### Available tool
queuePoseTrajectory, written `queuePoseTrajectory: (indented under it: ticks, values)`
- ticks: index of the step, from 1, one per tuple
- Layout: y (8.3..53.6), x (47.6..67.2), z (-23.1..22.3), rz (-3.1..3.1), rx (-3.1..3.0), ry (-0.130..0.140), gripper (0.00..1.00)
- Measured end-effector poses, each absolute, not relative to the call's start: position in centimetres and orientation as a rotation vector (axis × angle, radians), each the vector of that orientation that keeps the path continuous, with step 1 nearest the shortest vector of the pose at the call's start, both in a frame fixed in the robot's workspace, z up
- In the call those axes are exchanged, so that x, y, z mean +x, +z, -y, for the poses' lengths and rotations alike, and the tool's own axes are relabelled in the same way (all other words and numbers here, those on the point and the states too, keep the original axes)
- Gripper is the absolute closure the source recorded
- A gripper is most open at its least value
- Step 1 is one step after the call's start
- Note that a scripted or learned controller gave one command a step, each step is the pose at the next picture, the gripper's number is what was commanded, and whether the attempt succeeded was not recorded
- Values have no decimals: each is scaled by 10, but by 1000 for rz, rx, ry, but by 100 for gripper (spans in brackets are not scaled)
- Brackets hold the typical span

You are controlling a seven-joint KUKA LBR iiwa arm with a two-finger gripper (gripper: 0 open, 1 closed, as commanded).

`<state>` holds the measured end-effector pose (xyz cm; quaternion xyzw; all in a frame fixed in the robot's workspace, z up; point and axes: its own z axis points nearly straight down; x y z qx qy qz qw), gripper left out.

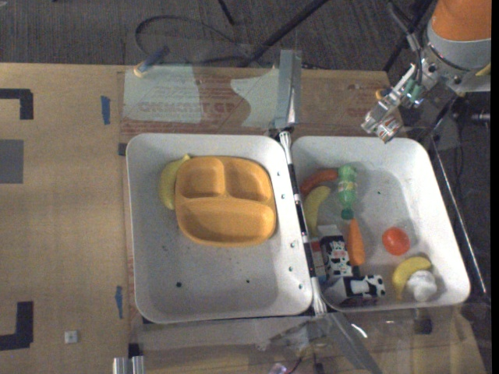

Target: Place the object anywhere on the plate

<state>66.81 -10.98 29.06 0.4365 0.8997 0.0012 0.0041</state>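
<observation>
Orange divided plate (226, 199) is seated in the left bin (148, 287), pushed toward the far side, so its three compartments are fully exposed from above. Nothing is seen resting on it; placement is judged not yet done. A yellow banana (166, 184) is wedged against the plate's left rim, partly tucked under it, so it is not counted as on the plate.

The right bin (448, 232) serves as the stock of pick candidates. Along its left wall: a red-orange sausage-like piece (319, 180), a second yellow banana (315, 207), a green bottle (346, 190) lying on its side. Below these: an orange carrot (355, 242), a black-and-white cow-patterned carton (335, 257) and a similar one (365, 287) near the front wall. To the right: a red-orange round item (396, 241), loose and well apart from the rest, and a yellow banana-shaped piece (411, 269) touching a white object (423, 287) in the front right corner.

Which item is the task's object cannot be told; none is lifted.

The gripper (381, 125) is parked above the far edge of the right bin, tilted, clear of all items; nothing is seen between its fingers. Whether the fingers are spread or pressed together cannot be told at this scale.

The isolated round item is judged the easiest pick; the left-wall cluster leaves little finger clearance.
</observation>
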Motion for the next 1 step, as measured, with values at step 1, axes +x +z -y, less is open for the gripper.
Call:
queuePoseTrajectory:
  ticks: [1]
  values:
    - [291, 668, 110, -2819, 1368, 4, 0]
